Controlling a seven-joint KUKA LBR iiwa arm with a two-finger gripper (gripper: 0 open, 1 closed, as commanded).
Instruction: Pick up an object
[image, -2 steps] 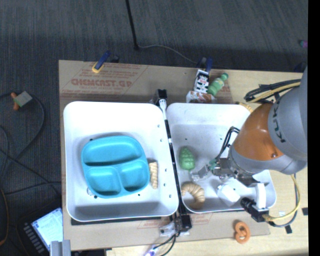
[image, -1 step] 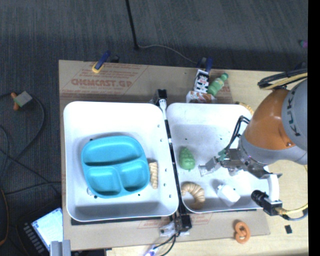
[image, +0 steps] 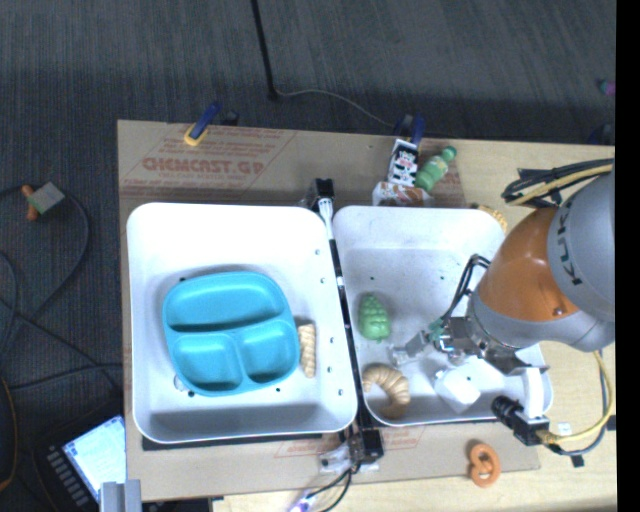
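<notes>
Gripper (image: 425, 342) hangs low between green toy (image: 374, 316) and croissant (image: 387, 385) — finger state unclear — it risks closing on nothing.

Arm (image: 560, 270) bent low — gripper (image: 425, 343) pointing left.

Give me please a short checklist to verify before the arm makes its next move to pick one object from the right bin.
1. Objects within reach in the right bin: ok. A green toy, a tan croissant-shaped toy and a white object lie there.
2. Tool over the right bin: ok, it sits low between the green toy and the white object.
3. Something already held by the tool: cannot tell, the wrist hides the tip.
4. Green toy free of neighbours: ok, it lies apart from the croissant-shaped toy.
5. Croissant-shaped toy clear of walls: not ok, it lies by the near wall.
6. Left bin not involved: ok, the blue tray lies there, away from the arm.
</notes>
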